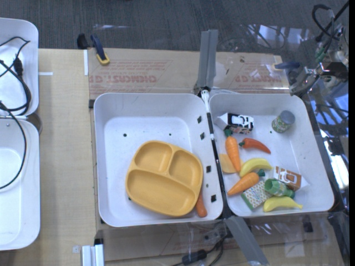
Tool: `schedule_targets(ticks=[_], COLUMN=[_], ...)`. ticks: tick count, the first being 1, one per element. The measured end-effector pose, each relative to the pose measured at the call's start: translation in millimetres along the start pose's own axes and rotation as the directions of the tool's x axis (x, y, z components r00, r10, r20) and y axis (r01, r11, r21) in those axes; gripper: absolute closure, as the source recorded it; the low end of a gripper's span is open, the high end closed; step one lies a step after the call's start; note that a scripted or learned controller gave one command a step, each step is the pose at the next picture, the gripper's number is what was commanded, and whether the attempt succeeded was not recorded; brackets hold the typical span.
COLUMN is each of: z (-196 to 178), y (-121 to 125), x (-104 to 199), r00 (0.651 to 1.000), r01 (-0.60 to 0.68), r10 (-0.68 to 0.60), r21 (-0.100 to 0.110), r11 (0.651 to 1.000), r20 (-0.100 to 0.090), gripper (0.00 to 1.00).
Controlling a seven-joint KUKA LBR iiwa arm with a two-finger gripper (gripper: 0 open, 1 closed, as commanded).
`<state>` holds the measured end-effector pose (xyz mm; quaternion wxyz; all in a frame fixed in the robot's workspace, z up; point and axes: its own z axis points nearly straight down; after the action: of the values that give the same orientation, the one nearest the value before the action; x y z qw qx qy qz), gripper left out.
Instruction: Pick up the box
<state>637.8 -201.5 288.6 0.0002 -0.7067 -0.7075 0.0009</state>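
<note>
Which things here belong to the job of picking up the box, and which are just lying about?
Belongs to the job:
orange and white box
gripper

Just lying about:
yellow divided plate
two bananas
carrots
small can
black and white carton

Wooden bench point(66, 148) with two white bins point(111, 148) (side by side)

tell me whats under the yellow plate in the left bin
An orange carrot pokes out from under the plate's lower right edge. How far it runs underneath is covered. The plate rests on the bin floor.
</note>
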Motion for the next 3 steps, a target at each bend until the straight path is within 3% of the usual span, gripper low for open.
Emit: schedule_targets(ticks=[1,2,3], z=[145,162,167], y=[-7,-23,-27], x=[21,-6,4], r00=[0.989,0.98,0.983], r01=[0.15,0.199,0.183], r10=[-0.15,-0.199,-0.181], r21=[-0.007,-0.032,-0.055], r11=[0.989,0.979,0.982], r20=[0.003,0.016,0.029], gripper=[0.0,0.0,0.0])
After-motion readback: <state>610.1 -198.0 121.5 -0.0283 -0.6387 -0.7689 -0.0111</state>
